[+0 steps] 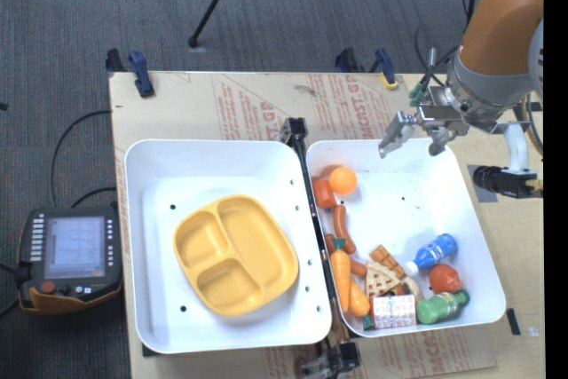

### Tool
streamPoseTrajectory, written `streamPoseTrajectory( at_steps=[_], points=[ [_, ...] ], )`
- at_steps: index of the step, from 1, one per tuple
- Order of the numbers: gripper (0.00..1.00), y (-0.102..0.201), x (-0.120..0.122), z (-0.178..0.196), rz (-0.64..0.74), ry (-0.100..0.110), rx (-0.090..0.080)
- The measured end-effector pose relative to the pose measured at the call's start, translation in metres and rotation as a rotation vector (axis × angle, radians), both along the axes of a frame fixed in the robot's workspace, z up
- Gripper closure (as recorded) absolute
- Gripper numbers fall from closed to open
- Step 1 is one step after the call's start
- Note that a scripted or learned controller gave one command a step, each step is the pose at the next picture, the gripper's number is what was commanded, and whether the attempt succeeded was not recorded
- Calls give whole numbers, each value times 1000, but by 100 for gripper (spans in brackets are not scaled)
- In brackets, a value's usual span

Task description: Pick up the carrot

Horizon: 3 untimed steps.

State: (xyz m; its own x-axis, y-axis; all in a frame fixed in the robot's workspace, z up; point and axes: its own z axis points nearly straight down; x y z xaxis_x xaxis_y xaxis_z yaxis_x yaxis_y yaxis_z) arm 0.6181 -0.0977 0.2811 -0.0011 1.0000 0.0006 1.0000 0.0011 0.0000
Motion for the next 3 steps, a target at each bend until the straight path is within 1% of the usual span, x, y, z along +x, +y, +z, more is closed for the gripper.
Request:
streamPoseTrajectory(
  at_steps=[1, 2, 3],
  points=[
    [0, 11, 25, -124, 67, 4, 1],
    [0, 10, 25, -194, 27, 3, 1],
    [100, 9, 25, -184, 23, 8, 2]
  ],
)
